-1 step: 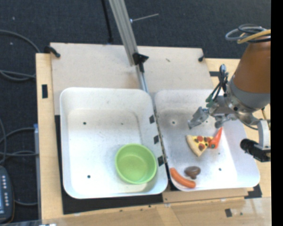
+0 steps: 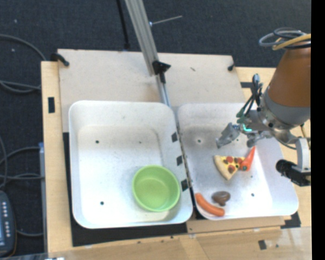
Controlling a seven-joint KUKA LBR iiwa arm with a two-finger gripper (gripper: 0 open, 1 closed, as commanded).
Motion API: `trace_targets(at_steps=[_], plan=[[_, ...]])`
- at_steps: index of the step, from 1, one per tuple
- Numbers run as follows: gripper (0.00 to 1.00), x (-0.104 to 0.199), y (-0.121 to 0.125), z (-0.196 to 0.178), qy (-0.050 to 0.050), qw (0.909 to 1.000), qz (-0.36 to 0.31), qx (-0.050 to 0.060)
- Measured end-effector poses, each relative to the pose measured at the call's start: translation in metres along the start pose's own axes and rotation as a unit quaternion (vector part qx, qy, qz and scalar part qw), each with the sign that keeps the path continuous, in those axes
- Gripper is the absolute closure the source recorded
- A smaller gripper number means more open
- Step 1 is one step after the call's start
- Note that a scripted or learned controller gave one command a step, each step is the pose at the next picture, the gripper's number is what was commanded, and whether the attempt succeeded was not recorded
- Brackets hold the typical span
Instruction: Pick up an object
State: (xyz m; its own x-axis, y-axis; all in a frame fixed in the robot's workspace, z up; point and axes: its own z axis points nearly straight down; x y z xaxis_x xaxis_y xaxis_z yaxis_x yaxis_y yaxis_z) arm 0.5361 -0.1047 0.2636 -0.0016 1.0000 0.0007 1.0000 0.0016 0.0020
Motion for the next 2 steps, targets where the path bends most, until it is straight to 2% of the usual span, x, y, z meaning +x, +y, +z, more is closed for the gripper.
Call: trace_targets(at_steps=[1,2], plan=[[0.00,-0.011,-0.003,0.057,-0.001,1.0000,0.002,0.003],[0.00,-0.002,-0.006,0.108,-0.001,1.0000,0.002,0.003]])
